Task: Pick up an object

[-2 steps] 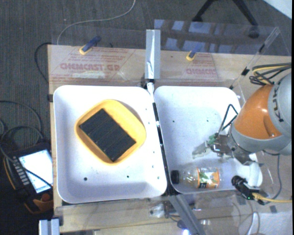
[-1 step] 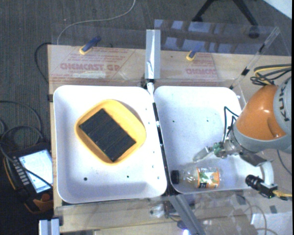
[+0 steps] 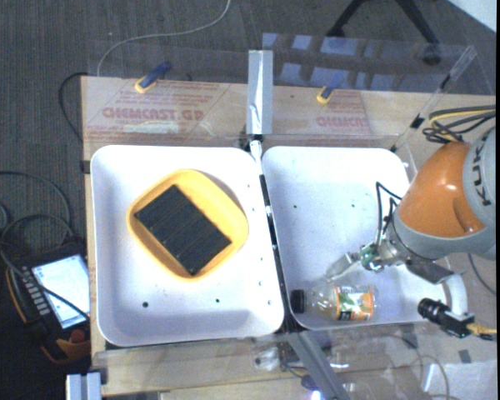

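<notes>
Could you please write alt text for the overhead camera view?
A grey and orange robot arm reaches into the right bin, its gripper just above a clear plastic bottle lying there. The left bin holds a yellow dish with a dark slab.

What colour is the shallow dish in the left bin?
Yellow dish, with a dark ribbed rectangular pad on it, seen in the camera view.

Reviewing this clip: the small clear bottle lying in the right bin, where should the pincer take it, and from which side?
Probably across the labelled middle of the bottle, coming straight down. It lies on its side near the bin's front wall, black cap pointing left, so fingers closing front-to-back across the round body fit best.
</notes>
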Robot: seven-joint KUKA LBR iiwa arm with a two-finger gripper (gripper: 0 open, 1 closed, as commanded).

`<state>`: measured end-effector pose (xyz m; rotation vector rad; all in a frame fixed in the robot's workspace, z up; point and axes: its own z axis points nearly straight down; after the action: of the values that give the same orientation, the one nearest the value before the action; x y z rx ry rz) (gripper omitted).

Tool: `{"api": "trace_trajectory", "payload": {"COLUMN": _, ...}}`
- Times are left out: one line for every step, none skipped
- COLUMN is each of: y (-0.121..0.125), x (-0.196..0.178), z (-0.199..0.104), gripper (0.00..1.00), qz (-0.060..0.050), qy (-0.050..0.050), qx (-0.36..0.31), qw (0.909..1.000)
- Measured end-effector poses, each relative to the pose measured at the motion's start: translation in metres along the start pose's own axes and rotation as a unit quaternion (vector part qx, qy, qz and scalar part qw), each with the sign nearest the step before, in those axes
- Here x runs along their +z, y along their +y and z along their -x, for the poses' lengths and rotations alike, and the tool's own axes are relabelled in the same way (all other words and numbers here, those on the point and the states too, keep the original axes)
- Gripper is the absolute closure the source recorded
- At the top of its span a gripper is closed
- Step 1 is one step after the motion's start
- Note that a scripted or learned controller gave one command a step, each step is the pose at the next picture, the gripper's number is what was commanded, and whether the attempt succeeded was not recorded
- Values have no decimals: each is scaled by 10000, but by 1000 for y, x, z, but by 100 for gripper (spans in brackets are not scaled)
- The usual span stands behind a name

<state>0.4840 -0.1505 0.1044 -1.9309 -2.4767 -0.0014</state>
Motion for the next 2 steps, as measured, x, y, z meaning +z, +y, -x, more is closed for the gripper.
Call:
{"api": "trace_trajectory", "payload": {"y": -6, "x": 9, "z": 21, "gripper": 0, "qz": -6, "qy": -2, "qx": 1152, "qw": 9933}}
{"api": "trace_trajectory", "payload": {"y": -9, "x": -9, "z": 36, "gripper": 0, "qz": -7, "qy": -5, "qx": 1593, "qw": 9872}}
